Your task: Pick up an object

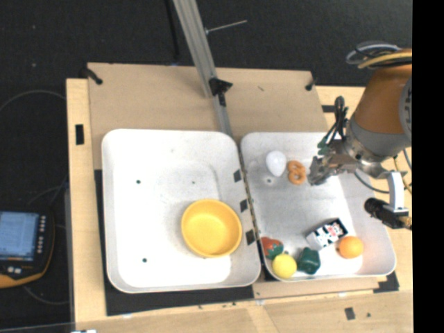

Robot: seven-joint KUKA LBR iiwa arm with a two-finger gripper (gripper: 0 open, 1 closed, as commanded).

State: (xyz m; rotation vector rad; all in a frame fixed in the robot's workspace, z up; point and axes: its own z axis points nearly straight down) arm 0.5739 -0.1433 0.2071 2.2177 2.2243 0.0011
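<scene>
My gripper (pixel 318 175) hangs over the back of the right bin (pixel 298 210), just right of a small orange-brown pretzel-like object (pixel 296 172). A white egg-shaped object (pixel 276 163) lies left of that. Along the front of the right bin sit a yellow ball (pixel 284 266), a dark green piece (pixel 309 261), a red and green piece (pixel 270 245), a black-and-white box (pixel 326 234) and an orange ball (pixel 349 247). A yellow bowl (pixel 211 227) rests in the left bin (pixel 152 179). Nothing is visibly held.
A slanted metal pole (pixel 201 54) rises behind the bins, near the seam between them. A handheld pendant (pixel 22 245) lies off the bench at the left. Cables and fittings hang off the arm at the right bin's right edge (pixel 388 207).
</scene>
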